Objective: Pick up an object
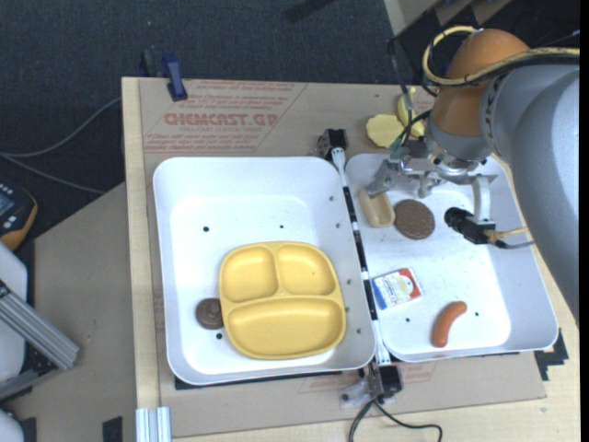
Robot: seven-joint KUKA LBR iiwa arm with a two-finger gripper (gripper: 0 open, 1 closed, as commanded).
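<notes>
My gripper (pixel 411 175) hangs over the far left part of the right bin (pixel 515 325), below the orange wrist band. Just in front of it lie a tan block (pixel 375 210) and a round brown disc (pixel 414 219), side by side on the bin floor. Nearer the front of that bin are a small white, red and blue carton (pixel 397 288) and an orange-brown sausage (pixel 448 323). The left bin (pixel 184 201) holds a yellow divided plate (pixel 281 299) with a small brown disc (pixel 210 313) at its left edge.
A yellow lump (pixel 382 129) lies outside the right bin, behind its far edge. The bulky grey arm (pixel 543 145) covers the right bin's far right corner. A black part with a cable (pixel 465 223) sticks out beside the brown disc. Cardboard (pixel 221 109) lies under both bins.
</notes>
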